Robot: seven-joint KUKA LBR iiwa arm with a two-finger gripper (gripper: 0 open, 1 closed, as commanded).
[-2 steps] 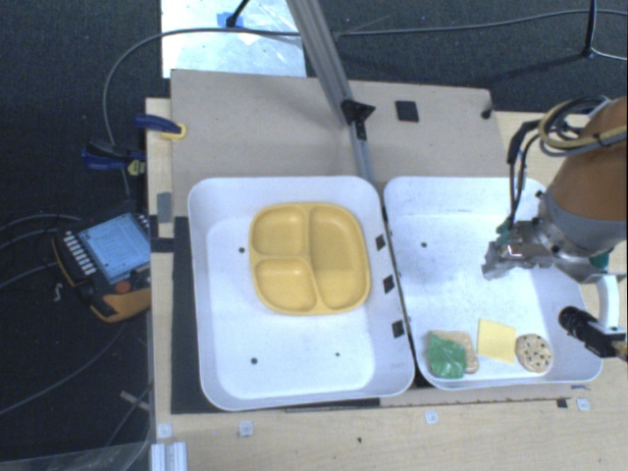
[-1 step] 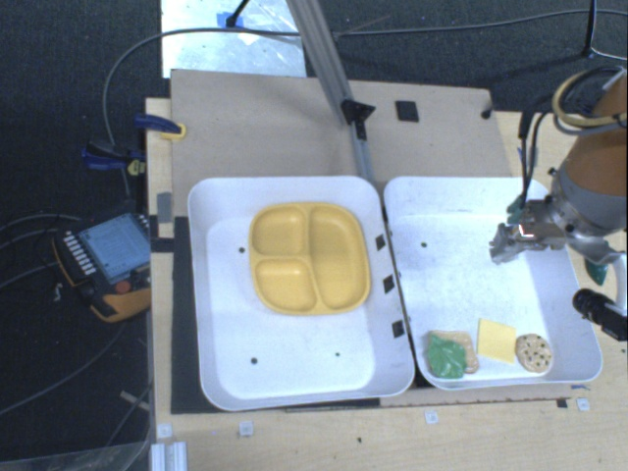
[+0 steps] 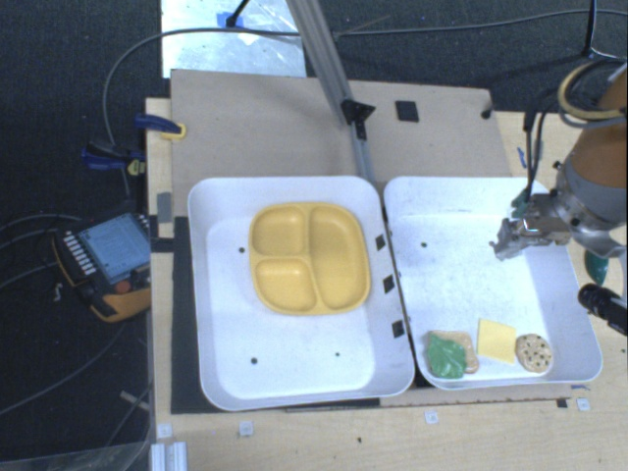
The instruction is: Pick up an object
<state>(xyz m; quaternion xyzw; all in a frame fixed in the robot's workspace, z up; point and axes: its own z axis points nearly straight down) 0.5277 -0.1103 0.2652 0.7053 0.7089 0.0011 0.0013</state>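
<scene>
In the right bin (image 3: pixel 461 204), three small food pieces lie along the near edge: a green leafy piece on toast (image 3: pixel 449 353), a yellow cheese slice (image 3: pixel 497 340) and a round speckled cookie (image 3: pixel 534 353). My gripper (image 3: pixel 517 235) hangs over the right side of this bin, well behind those pieces and apart from them. I see nothing between its fingers.
The left bin (image 3: pixel 221 361) holds a yellow divided plate (image 3: pixel 309 257). A slanted metal pole (image 3: pixel 324 47) rises behind the bins. A handheld device (image 3: pixel 106 263) and cables lie left of the bench; clamps (image 3: pixel 157 126) sit at its left edge.
</scene>
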